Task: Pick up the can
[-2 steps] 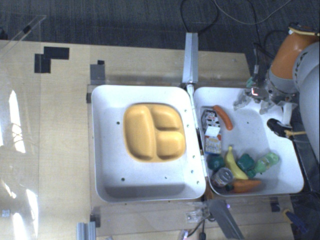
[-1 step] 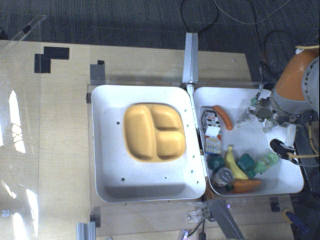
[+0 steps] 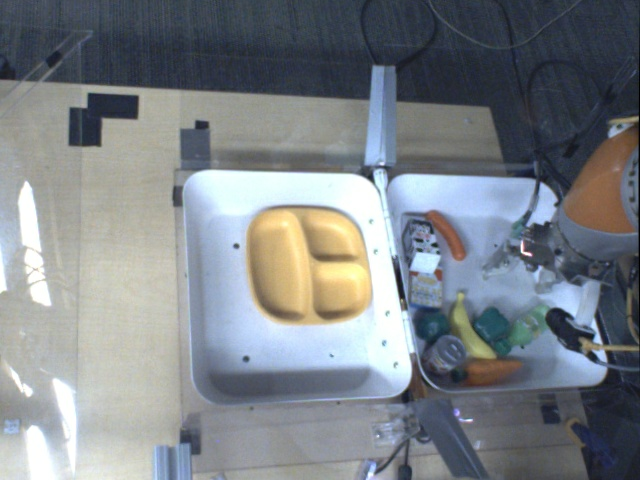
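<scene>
A: Table: pale wood, light glare streaking its left side. Black L-shaped tape mark near the far left corner.

B: Floor: dark grey carpet, ribbed. Black cables looping across it, top right.

A: Grey metal post upright at the table's far edge. A smaller grey bracket left of it.

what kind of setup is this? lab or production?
Likely a robotics lab grasping bench: two white bins on a wooden bench, toy food and a can in the right bin, a yellow tray in the left, loose cables on carpet.
</scene>
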`<state>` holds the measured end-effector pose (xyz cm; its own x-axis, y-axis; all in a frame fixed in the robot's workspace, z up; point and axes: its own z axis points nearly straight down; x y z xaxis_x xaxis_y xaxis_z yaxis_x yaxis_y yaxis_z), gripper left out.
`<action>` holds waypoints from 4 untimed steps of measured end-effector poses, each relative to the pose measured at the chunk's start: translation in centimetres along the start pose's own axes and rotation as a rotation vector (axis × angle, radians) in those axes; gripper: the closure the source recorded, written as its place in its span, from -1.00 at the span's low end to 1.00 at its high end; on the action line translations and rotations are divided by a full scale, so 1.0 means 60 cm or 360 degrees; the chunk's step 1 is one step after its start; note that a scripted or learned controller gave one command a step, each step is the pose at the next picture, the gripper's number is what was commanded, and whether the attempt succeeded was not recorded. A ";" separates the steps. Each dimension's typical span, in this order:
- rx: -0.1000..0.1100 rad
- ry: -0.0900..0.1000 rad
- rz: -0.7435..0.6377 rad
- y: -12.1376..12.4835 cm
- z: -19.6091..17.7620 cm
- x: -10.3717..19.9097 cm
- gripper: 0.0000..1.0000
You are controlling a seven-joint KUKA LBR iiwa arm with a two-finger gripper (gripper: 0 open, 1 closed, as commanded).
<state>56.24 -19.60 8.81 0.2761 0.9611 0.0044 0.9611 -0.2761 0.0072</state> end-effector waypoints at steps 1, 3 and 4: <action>-0.0002 -0.0004 0.0084 0.049 0.002 0.057 -1.00; 0.0009 -0.0011 0.0152 0.165 0.001 0.072 -1.00; 0.0001 -0.0006 0.0040 0.077 0.003 0.033 -1.00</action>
<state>61.24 -19.01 8.69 0.3001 0.9539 0.0007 0.9539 -0.3001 0.0062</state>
